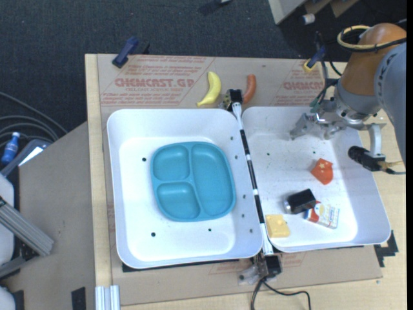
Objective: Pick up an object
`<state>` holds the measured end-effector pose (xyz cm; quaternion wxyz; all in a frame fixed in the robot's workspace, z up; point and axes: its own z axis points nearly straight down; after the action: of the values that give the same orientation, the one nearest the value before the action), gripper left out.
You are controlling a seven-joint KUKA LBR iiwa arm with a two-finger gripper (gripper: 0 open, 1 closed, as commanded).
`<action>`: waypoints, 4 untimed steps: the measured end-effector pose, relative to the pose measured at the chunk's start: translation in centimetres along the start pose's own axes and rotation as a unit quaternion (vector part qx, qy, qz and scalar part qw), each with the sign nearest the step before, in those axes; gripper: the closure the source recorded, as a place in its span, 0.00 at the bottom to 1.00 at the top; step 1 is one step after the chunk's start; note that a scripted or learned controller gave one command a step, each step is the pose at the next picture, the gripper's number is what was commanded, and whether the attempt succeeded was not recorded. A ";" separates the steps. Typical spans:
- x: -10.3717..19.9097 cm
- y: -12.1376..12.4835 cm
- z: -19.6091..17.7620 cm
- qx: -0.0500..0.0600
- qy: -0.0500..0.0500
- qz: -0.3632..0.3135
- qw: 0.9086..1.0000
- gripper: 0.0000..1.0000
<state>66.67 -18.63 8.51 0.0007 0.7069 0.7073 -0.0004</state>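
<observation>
My claw (314, 124) hangs released, grasping nothing, at twelve o'clock in the right bin (361, 237). The orange block (322, 171), near centre, looks light and stiff; I would pinch its flat sides.

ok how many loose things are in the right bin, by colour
orange-red: 1, the block
black: 1, the black object
yellow: 1, the yellow piece
white with red and blue print: 1, the packet
total: 4 in the right bin
</observation>
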 end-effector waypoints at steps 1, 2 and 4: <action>0.9 0.0 0.0 0.001 0.001 0.000 1.000 0.00; 0.5 0.0 0.0 0.000 0.000 0.000 1.000 0.00; 1.4 0.0 0.0 0.001 0.001 0.000 1.000 0.00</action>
<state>66.65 -17.21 8.51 -0.0004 0.7070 0.7072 -0.0008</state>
